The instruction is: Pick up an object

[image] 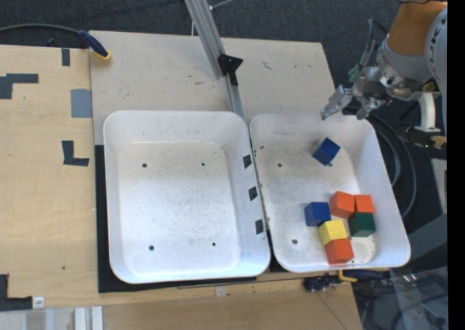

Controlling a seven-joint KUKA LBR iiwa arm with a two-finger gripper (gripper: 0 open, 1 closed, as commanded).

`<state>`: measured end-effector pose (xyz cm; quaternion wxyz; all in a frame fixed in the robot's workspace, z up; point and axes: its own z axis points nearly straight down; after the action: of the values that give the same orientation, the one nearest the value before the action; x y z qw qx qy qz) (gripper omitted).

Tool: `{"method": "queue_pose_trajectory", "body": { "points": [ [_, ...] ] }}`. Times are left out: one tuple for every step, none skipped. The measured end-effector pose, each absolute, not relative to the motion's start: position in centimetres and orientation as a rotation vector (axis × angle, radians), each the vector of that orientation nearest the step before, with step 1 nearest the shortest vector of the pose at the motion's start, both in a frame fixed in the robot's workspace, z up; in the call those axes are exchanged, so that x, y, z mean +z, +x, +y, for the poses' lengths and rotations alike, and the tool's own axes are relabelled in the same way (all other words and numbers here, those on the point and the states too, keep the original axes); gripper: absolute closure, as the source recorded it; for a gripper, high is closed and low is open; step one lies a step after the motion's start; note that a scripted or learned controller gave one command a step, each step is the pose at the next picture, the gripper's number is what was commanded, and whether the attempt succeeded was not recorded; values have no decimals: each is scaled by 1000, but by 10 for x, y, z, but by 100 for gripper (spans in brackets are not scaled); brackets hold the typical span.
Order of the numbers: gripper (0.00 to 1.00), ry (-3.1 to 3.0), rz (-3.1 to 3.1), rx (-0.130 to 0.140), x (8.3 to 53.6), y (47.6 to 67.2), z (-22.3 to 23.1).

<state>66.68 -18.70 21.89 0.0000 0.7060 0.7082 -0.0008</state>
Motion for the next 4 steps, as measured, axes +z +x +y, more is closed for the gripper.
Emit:
{"method": "queue_pose_trajectory", "body": {
  "points": [
    [0, 2219, 2224, -4, 219, 667, -187],
    [0, 2223, 2225, -8, 170, 663, -195],
    [0, 2223, 2226, -8, 119, 664, -203],
    [0, 2220, 2227, -6, 90, 664, -202]
  ]
}}
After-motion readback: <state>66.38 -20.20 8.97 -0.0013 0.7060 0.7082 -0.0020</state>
